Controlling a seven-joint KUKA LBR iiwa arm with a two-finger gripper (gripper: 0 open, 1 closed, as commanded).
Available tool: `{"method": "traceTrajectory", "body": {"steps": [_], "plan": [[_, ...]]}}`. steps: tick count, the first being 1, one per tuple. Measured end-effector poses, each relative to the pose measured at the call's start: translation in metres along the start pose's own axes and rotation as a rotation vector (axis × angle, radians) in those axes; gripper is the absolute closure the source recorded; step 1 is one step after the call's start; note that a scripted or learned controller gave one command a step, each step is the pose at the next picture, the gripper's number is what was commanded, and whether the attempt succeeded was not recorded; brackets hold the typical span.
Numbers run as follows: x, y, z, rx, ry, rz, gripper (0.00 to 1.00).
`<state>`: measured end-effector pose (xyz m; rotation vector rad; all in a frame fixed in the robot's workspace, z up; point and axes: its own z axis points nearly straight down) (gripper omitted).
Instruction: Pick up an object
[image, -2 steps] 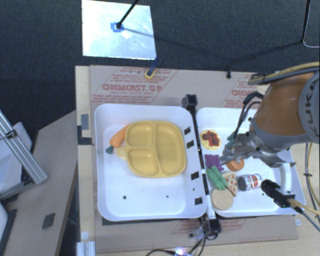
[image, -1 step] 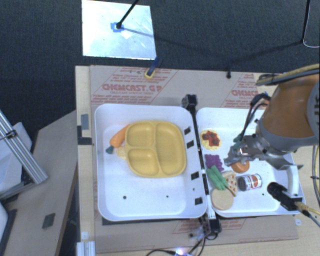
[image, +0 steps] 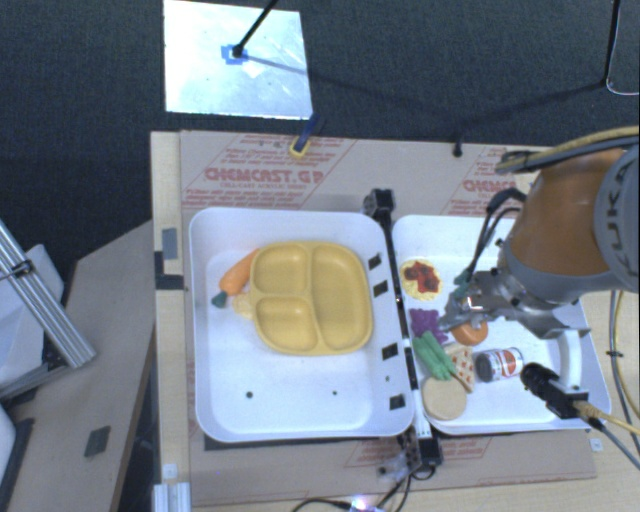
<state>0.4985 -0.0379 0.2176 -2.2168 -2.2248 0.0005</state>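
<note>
My gripper (image: 472, 308) hangs low over the left part of the right bin (image: 455, 228), with the grey and orange arm coming in from the right. Directly beneath it, touching or nearly touching, lies a small orange round toy (image: 468, 330). Around it are a red-and-yellow food piece (image: 421, 278), purple grapes (image: 426, 322), a green vegetable (image: 433, 355), a pizza slice (image: 463, 369), a tan round disc (image: 446, 400) and a small can (image: 498, 363) lying on its side.
The left bin (image: 230, 400) holds a yellow divided plate (image: 308, 298) with a toy carrot (image: 236, 274) against its left edge. A black-clipped divider (image: 397, 300) separates the bins. The arm's bulk covers the right bin's far right side.
</note>
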Motion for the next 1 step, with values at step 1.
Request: {"method": "traceTrajectory", "body": {"steps": [1], "plan": [[-0.0013,-0.0021,0.0012,-0.001,0.000,0.002,1.00]]}}
